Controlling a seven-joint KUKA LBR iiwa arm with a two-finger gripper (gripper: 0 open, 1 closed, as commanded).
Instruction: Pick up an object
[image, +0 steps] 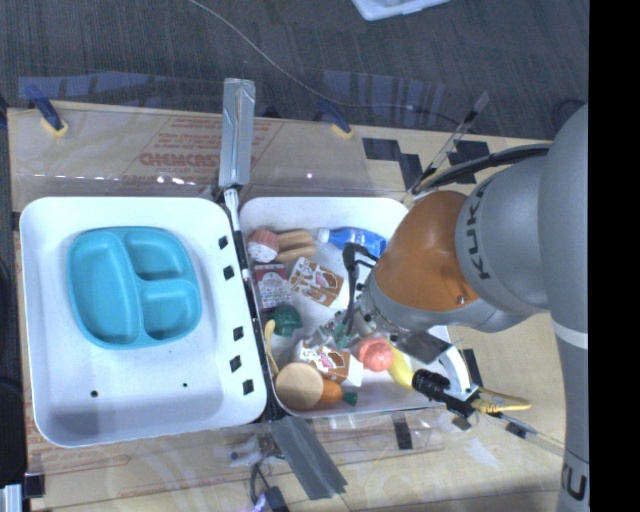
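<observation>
Evidently meant for the heap of small toys in the right-hand shallow white bin (320, 208), with no single target marked out. Closest to the gripper (347, 325) lay a small printed cardboard carton (327, 358), flat and partly under its neighbours, and touching it a round pink-red plastic fruit (376, 353). Just beside that, a yellow banana-shaped toy (400, 369); toward the near wall, a tan rounded bread-like piece (298, 385) against a small orange piece (331, 392). Further up, a dark green toy (287, 322), two more printed cartons (316, 283) and a blue packet (357, 240).

Could not tell whether the claw stood wide, narrow or closed on anything; hidden low in the clutter under the orange band (425, 268) of the arm. Nothing seen held.

Judged the risks as follows. Closing among touching pieces: likely to pinch two at once, or to nudge the round fruit aside so that it rolled away. Flat carton: little edge to catch, so a likely slip. Crowded heap: a likely snag on lifting, with neighbours dragged along.

Well apart, in the left white bin (60, 400), sat a teal divided plastic tray (135, 283), out of harm's way.
</observation>
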